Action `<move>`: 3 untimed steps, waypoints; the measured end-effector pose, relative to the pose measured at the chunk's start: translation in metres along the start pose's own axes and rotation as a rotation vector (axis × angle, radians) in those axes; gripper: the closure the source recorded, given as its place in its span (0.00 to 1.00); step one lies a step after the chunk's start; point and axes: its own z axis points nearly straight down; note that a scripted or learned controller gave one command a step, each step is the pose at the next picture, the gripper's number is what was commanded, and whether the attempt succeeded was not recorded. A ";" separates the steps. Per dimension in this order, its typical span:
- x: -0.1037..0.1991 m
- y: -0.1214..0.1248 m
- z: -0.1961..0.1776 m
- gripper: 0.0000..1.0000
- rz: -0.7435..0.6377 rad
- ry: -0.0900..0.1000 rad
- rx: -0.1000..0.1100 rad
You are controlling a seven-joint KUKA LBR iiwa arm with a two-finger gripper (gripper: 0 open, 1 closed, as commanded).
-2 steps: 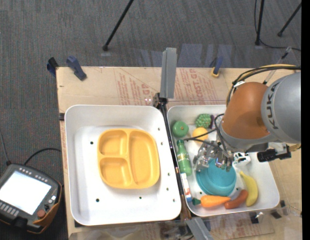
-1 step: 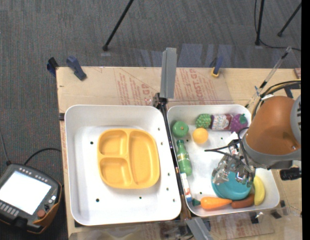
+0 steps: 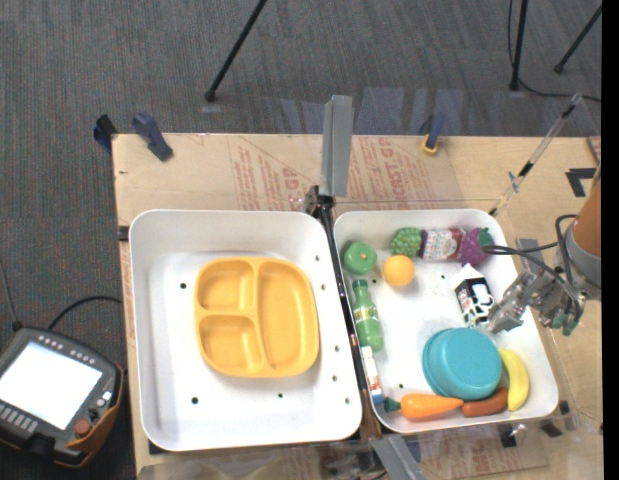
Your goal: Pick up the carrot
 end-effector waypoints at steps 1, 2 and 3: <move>-0.027 0.001 0.081 1.00 0.405 -0.008 -0.003; -0.080 0.037 0.034 1.00 0.470 0.001 0.000; -0.091 0.067 0.101 1.00 0.796 0.003 0.003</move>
